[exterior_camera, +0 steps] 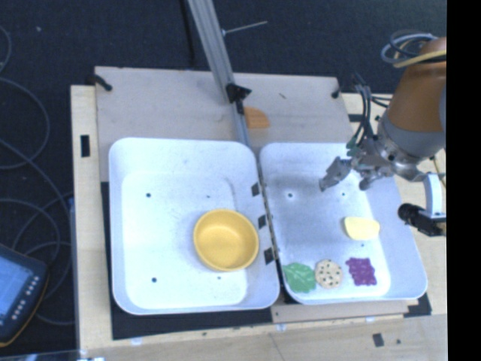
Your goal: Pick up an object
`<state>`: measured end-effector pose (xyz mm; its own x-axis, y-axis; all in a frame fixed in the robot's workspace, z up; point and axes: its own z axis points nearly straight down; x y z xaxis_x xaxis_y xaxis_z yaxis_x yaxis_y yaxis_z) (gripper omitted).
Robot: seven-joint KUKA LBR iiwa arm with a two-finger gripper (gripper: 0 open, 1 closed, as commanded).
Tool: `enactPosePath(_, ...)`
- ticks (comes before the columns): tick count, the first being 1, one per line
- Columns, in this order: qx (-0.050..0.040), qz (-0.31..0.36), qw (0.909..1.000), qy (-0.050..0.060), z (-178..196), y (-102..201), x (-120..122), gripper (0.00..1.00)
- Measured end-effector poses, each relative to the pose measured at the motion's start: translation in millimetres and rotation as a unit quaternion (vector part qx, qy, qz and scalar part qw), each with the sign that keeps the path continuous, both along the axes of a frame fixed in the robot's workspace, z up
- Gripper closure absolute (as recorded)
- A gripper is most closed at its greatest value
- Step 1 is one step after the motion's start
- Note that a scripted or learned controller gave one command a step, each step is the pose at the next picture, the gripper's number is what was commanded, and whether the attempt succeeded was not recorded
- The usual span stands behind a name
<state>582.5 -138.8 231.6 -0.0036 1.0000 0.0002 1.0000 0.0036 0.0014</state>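
A yellow bowl (225, 239) sits in the left bin (135, 171). In the right bin (301, 164) a pale yellow lump (361, 228) lies at mid right. Along that bin's front edge lie a green piece (300, 277), a round cookie (328, 274) and a purple piece (362, 271). My gripper (347, 174) hangs over the right bin's back half, above and left of the yellow lump. Its fingers stand apart and hold nothing.
A slanted metal pole (214, 43) crosses from the top to the seam between the bins. An orange object (255, 118) lies on the bench behind the bins. Cables and a screen (15, 288) lie on the floor at left.
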Motion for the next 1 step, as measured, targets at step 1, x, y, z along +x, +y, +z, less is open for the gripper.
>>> enactPosePath(1,0.0002,-0.001,1.0,0.0,0.1,-0.1,0.0,0.0)
